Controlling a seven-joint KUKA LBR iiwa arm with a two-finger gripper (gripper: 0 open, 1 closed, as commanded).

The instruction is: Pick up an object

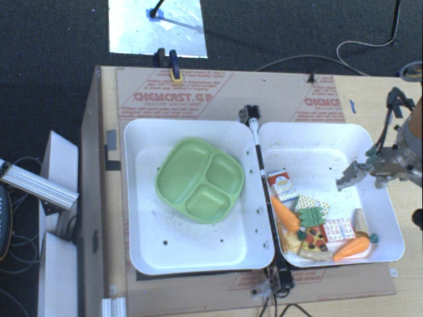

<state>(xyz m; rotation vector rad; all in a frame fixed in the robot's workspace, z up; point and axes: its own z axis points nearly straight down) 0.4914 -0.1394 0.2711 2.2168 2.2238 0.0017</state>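
**Camera view: arm hanging over the right bin, toys waiting below**

Camera view is showing the gripper hovering at the right of the frame, above the bare upper half of the right bin. How wide it is standing is beyond telling from this angle, and nothing is showing in its grasp.

The pickable things are crowding the lower part of that bin: a small red-and-white carton near the divider, an orange carrot just below it, a green patterned piece, a pizza-like tile, a red-checked block and a second carrot lying along the lower right rim. Most are touching or overlapping one another.

To my eye, the sensible choice is aiming for something at the edge of the heap, such as the carton or the lower-right carrot, where there is room on both sides. Coming down straight, and closing across the narrow width, is looking safest.

The left bin is holding a green divided plate, lying flat and offering a poor grip.
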